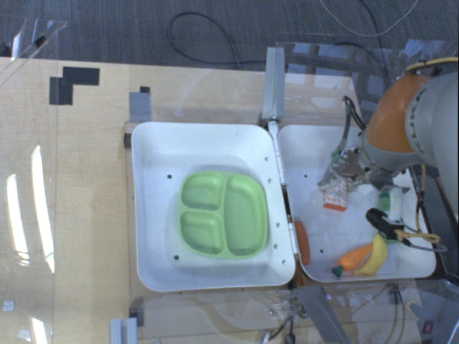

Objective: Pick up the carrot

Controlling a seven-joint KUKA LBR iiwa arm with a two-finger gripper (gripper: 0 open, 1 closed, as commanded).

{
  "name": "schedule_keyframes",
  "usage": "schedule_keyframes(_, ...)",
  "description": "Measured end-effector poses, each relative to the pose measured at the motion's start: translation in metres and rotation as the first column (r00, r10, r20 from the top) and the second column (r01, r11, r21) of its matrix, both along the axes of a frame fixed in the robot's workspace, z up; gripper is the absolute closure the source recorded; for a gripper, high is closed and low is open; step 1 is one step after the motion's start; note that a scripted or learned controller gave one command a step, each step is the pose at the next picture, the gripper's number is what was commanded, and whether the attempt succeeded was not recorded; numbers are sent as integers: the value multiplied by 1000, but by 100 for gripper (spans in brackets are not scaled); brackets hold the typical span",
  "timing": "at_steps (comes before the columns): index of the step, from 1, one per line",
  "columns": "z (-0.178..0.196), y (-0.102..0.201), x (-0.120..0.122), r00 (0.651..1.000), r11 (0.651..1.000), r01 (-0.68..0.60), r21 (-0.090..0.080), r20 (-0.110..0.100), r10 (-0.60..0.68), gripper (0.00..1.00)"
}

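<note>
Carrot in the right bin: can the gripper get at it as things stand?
Probably yes, from above: the carrot lies uncovered at the front of the right bin. A banana lies against one side, though, so the gripper has little room there.

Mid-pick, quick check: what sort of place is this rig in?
Probably a robotics lab test cell, not a kitchen: the left bin and right bin sit side by side on a wooden bench, the carrot and banana look like toys, and cables trail over carpet.
</note>
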State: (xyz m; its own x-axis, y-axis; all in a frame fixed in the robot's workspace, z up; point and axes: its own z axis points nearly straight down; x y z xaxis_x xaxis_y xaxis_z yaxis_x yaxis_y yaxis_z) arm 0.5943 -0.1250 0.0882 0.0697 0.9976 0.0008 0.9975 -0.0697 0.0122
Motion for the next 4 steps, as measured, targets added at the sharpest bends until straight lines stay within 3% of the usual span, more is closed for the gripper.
schedule_keyframes(1, 1, 15, -36, 998, 998, 61, 0, 2, -61, 100)
schedule_keyframes(2, 1, 42, -11, 990, 990, -138, -2, 1, 138, 100)
schedule_keyframes(3, -1, 37, 21, 994, 994, 113, 1, -2, -113, 100)
schedule_keyframes(4, 96, 71, -49, 955, 955, -298, -2, -6, 298, 100)
